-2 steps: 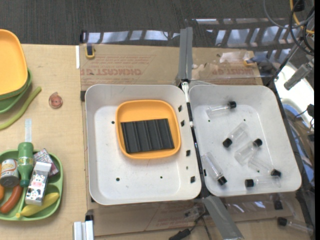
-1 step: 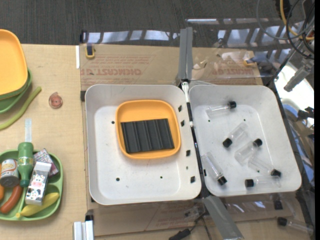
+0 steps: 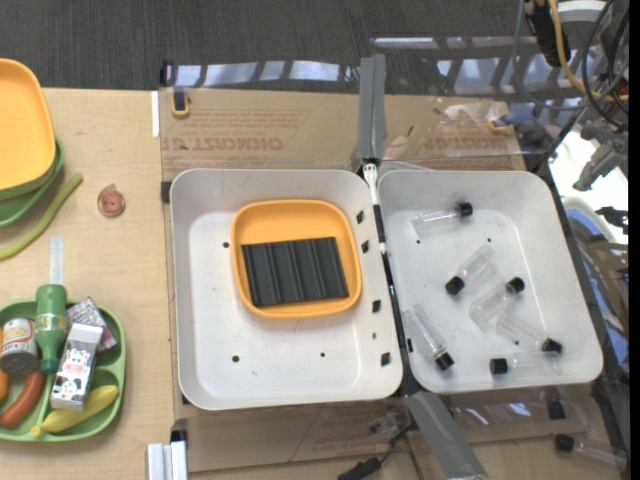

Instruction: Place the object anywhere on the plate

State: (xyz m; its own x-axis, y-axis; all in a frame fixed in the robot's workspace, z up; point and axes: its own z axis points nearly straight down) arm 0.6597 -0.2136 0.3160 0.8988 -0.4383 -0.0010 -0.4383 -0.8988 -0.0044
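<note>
A black ridged block [image 3: 295,272] is lying on the orange plate [image 3: 296,220] in the left bin [image 3: 200,308]; clear tubes [image 3: 440,216] are sitting in the right bin [image 3: 570,268].

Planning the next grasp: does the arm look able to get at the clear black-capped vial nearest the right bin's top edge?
Probably yes: that clear black-capped vial lies alone on bare floor of the right white bin, nothing over it.

Up at about two o'clock, little of the robot [image 3: 600,38] can be made out: dark cables looping together, a white curved housing, and a black part wrapped by a yellow cable beside it.
</note>
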